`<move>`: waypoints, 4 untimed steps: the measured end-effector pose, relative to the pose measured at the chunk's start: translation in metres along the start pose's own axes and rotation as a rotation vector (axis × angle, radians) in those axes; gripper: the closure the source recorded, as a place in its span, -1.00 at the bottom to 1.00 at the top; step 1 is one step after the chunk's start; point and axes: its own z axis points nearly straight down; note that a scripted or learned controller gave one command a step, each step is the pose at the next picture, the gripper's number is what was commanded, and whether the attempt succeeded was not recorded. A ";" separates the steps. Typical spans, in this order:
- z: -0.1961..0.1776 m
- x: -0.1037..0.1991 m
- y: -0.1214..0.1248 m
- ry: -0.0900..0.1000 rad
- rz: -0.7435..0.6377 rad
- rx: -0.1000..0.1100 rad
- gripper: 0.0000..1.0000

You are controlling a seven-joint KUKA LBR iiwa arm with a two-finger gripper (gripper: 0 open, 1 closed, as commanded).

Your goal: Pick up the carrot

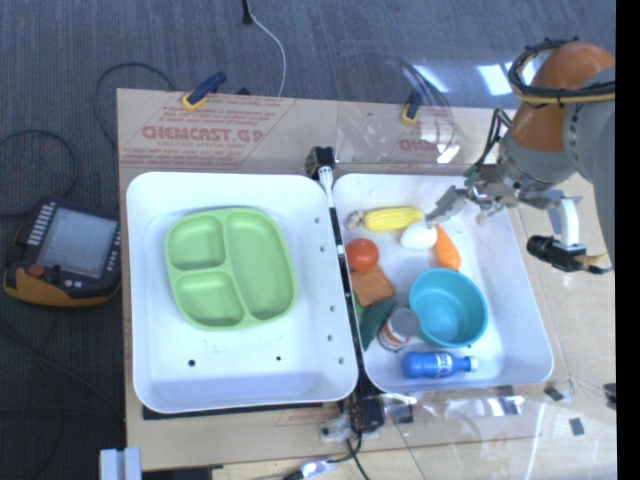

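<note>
So, two white bins sit side by side mid-frame on a brown board, and the left bin [150, 368] carries a green divided plate [230, 266], three compartments, lying flat in its upper half. Over in the right bin [530, 353] things are crowded. Biggest in there is the blue bowl [447, 308], upright, lower centre of the bin. Below it a blue bottle [435, 365] lies on its side, white cap toward the right. Left of the bowl stands a small can [398, 329], and a dark green piece [374, 320] and an orange-brown lump [373, 287] press against the bin's left wall, with a red tomato [363, 254] just above them. Up top, a yellow corn cob [392, 218] lies crosswise, a white egg [418, 236] just below its right end. And there's the carrot [446, 248], touching the egg's right side, tilted, just above the bowl's rim. The arm comes in from the upper right, and its gripper [462, 202] hangs above the carrot, near the corn's right end; fingers spread open, nothing between them. Far left, a handheld control pad [62, 254] rests on the carpet.
</note>
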 end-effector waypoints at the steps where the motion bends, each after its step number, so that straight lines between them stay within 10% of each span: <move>1: 0.051 0.016 -0.021 0.000 -0.005 -0.015 -1.00; 2: 0.050 -0.012 -0.057 0.009 -0.382 -0.026 -1.00; 3: 0.039 -0.015 -0.055 -0.003 -0.380 -0.031 1.00; 4: -0.032 0.087 -0.048 0.005 -0.224 -0.007 1.00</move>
